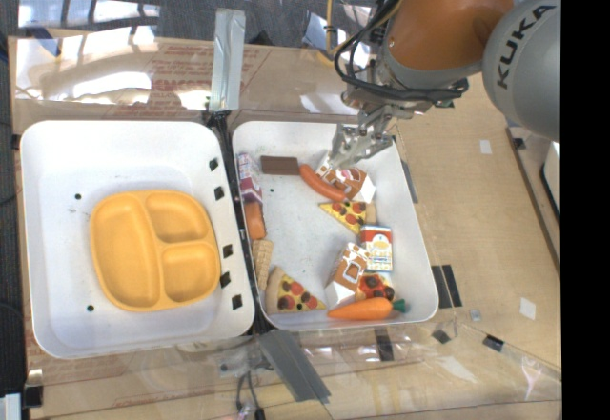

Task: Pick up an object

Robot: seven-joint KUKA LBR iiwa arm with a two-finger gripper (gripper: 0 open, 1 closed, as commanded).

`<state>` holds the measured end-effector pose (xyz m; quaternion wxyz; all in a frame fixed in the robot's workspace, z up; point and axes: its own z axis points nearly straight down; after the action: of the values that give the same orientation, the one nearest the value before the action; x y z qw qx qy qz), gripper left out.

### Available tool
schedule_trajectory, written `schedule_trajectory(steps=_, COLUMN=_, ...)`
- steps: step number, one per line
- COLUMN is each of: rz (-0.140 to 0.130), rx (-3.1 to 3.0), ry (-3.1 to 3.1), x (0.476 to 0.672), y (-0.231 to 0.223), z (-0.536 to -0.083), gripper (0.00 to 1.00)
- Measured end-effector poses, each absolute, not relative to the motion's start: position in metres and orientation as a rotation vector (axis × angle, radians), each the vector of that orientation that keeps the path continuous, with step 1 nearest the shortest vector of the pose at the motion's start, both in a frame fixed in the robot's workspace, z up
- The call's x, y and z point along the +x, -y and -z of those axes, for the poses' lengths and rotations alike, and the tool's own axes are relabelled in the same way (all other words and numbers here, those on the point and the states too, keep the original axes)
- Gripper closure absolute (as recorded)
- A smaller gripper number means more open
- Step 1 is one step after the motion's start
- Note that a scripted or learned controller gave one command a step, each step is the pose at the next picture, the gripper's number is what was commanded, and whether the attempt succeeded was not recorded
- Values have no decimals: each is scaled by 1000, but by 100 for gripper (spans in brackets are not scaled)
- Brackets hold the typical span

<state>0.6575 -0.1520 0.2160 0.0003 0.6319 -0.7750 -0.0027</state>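
My gripper (345, 157) hangs low over the back of the right bin (416, 247), its two metal fingers slightly apart and open, with nothing seen between them. Just below its tips lie a red sausage (320, 184) and a small red-and-white box (359, 183). A brown chocolate bar (279, 164) lies to the left of the gripper. Further forward lie a pizza slice (345, 212), a juice carton (378, 249), a carrot (362, 310) and a second pizza slice (294, 295).
The left bin (48, 170) holds a yellow divided plate (152, 249). Along the right bin's left wall lie a purple-and-white packet (248, 175), an orange sausage (255, 219) and an ice cream cone (263, 262). Cardboard covers the bench around both bins.
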Motion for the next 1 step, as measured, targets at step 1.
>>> schedule_trajectory(steps=1, rz=0, rx=1870, ry=2532, x=659, y=107, z=-266, gripper=100)
